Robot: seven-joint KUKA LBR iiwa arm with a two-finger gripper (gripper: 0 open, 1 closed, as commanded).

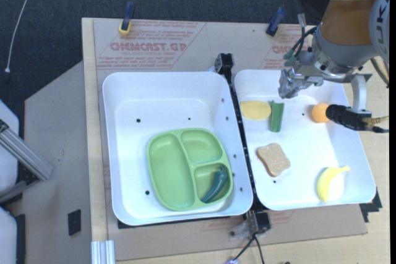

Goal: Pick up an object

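My gripper (pixel 288 93) hangs over the far part of the right bin (pixel 309 200), just above and right of a green stick-shaped piece (pixel 276 116). Nothing shows between its fingers. A flat yellow piece (pixel 255 110) lies left of the green stick, against the bin's left wall. An orange ball (pixel 320 112) rests to the right of the gripper. Nearer the front lie a slice of toast (pixel 273 159) and a yellow banana (pixel 331 182).
The left bin (pixel 112 91) holds a green divided plate (pixel 176 170) with a dark green pepper (pixel 215 184) in its near right compartment. A black clamp (pixel 223 62) sits at the far end of the ridge between the bins. Blue and yellow clips stand at the board's far edge.
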